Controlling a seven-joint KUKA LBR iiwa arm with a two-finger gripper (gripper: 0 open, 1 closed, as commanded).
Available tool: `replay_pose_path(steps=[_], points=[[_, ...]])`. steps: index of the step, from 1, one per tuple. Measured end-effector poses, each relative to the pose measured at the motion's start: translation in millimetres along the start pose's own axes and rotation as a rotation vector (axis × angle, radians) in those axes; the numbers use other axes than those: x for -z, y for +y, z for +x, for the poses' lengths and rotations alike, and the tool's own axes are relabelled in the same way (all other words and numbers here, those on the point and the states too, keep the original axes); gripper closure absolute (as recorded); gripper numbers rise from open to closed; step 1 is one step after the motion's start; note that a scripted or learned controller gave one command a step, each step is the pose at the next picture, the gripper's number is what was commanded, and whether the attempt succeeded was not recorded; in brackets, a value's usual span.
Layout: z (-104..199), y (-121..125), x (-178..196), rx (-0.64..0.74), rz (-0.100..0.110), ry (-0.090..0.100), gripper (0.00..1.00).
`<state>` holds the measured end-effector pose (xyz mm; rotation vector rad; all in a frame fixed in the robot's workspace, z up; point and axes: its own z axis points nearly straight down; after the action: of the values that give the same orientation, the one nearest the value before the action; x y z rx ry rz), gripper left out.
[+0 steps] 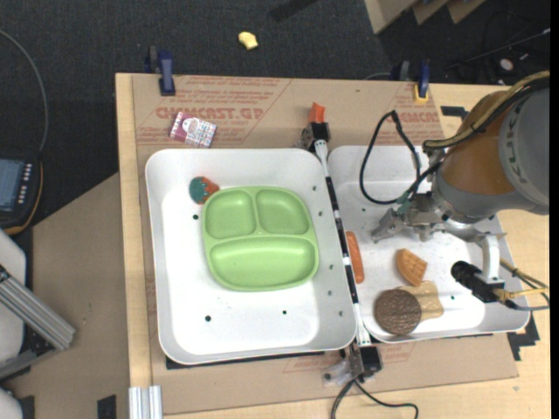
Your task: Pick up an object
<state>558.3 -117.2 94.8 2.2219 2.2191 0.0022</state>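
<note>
Hovering low in right bin [384, 160] mid-area: gripper [403, 221], grip state can't tell; near front edge lie tan bread pc [410, 264], brown round cookie [398, 311], orange carrot [355, 257] along left wall; left bin [175, 304] holds green divided plate [259, 237] w/ small ball [203, 188] at back-left corner.

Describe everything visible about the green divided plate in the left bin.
The green divided plate is a pale green, rounded-rectangle tray that looks like smooth plastic. It has three compartments: two smaller ones along the far side and one wide one nearer the camera. It lies flat in the left white bin. A small teal and red object sits against its far-left corner.
</note>
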Motion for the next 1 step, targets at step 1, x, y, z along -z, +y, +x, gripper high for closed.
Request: replay_pose_path(steps=[1], points=[[-62.5, 113.1, 17.2, 0.003, -0.012, -0.007, 0.00]])
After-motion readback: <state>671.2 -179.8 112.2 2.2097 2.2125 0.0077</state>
